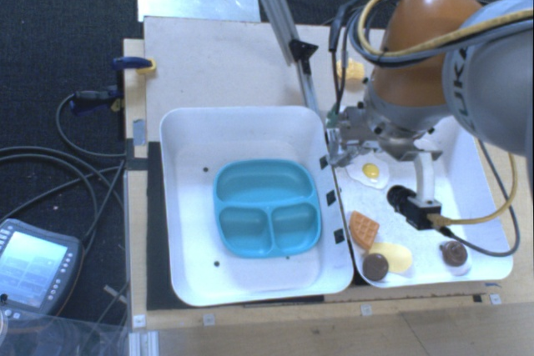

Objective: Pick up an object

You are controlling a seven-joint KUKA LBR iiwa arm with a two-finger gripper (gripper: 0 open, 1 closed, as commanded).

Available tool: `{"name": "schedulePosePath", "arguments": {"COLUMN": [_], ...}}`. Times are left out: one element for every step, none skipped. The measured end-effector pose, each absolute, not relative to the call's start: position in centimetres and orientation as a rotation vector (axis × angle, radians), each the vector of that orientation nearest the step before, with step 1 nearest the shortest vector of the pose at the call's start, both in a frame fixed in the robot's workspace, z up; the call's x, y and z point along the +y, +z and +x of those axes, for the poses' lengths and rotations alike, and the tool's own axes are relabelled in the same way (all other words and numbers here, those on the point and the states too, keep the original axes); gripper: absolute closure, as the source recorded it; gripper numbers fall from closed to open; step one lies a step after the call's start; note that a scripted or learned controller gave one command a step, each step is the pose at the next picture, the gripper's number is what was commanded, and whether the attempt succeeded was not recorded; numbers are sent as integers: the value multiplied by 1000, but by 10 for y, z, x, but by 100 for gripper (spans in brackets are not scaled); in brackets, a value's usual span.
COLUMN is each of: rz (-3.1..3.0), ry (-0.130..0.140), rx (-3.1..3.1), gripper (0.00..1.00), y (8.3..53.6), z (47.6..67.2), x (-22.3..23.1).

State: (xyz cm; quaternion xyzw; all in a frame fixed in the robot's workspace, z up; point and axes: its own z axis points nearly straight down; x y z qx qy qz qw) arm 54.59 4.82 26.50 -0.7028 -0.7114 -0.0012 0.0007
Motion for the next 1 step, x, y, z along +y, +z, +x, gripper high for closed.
{"name": "schedulePosePath", "arguments": {"rz": [-2208], "ry": [-4], "rx": [-2233], "gripper": [100], "y": [265], "z": [540], "x": [97]}}
